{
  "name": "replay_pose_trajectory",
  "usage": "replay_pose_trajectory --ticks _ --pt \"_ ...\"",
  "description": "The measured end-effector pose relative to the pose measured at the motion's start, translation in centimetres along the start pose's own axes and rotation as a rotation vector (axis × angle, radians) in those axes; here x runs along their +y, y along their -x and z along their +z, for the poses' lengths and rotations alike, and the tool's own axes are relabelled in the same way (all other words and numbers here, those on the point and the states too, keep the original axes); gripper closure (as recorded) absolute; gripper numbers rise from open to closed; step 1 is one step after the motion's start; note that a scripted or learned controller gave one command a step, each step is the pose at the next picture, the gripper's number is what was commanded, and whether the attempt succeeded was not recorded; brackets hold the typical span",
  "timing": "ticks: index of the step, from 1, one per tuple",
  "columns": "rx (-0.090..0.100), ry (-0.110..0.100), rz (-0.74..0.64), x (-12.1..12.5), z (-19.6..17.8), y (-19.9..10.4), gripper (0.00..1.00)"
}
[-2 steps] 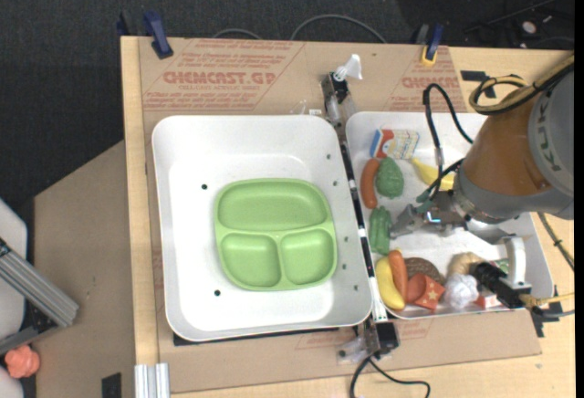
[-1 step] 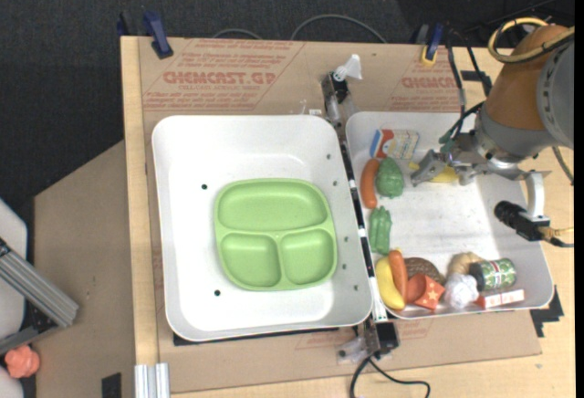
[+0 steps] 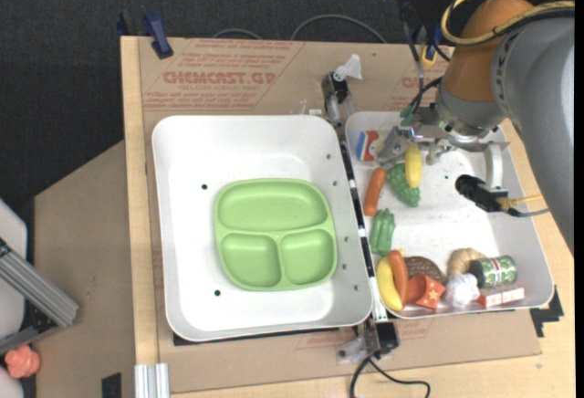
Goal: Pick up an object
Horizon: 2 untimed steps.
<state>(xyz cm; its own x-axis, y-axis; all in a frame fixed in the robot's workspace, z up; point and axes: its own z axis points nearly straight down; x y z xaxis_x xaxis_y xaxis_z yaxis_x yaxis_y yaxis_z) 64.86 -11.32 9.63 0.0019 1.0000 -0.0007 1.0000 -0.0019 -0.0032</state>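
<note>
The arm is reaching down into the right bin (image 3: 538,270), and its gripper (image 3: 412,148) is sitting right over a small yellow corn cob (image 3: 413,166). Whether it is gripping the cob is hard to make out. More toy food is lying piled nearby. A green tray (image 3: 274,232) is resting in the left bin (image 3: 182,204).

Gripper (image 3: 412,146) low in right bin (image 3: 527,232) — over yellow corn (image 3: 413,165).

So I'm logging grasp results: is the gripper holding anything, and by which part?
Cannot be told. The gripper is down at a small yellow piece in the right bin, but the hold itself is too small to make out.
</note>
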Motion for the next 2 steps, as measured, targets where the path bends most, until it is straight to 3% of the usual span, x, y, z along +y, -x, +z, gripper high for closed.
replay_pose_trajectory --ticks 1,2 --pt "0.001 0.000 0.000 -1.2 1.2 2.4 0.00" --pt "0.002 0.000 -0.004 -2.3 1.2 -0.2 0.00"
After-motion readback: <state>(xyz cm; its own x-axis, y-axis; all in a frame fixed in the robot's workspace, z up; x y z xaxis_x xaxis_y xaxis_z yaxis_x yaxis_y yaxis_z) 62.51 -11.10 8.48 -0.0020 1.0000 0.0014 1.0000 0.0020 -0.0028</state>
